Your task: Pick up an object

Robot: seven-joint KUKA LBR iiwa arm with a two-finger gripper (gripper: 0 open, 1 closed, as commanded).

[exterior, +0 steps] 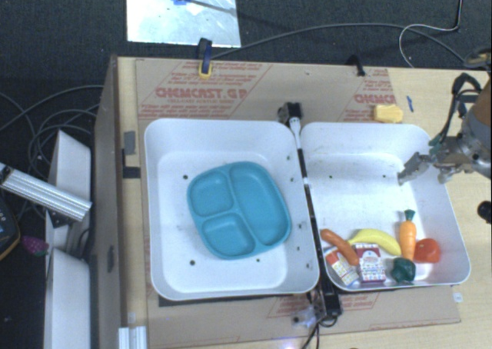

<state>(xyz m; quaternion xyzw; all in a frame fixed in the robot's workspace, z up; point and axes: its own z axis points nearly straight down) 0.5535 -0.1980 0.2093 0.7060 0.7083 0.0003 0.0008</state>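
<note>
1. The pincer reaches in from the right edge of the worktop and hangs over the right rim of the right bin; one grey finger juts left over the bin floor, and nothing sits between the fingers. Whether they are spread or closed, I cannot tell.
2. The toys lie well apart from the pincer, crowded into the near right corner of the right bin.
3. Nearest the pincer is a carrot, standing lengthwise with its green top toward the far side; just beside it, against the right wall, is a red tomato.
4. A dark green piece lies just nearer than the carrot, by the near wall.
5. A banana curves to the carrot's left, with a small red-and-white box touching its near side.
6. An orange sausage-like piece lies at a slant at the left of the cluster, near the wall between the bins.
7. The left bin holds a blue divided plate near its middle.
8. A yellow block rests on the worktop beyond the right bin's far edge.
</note>
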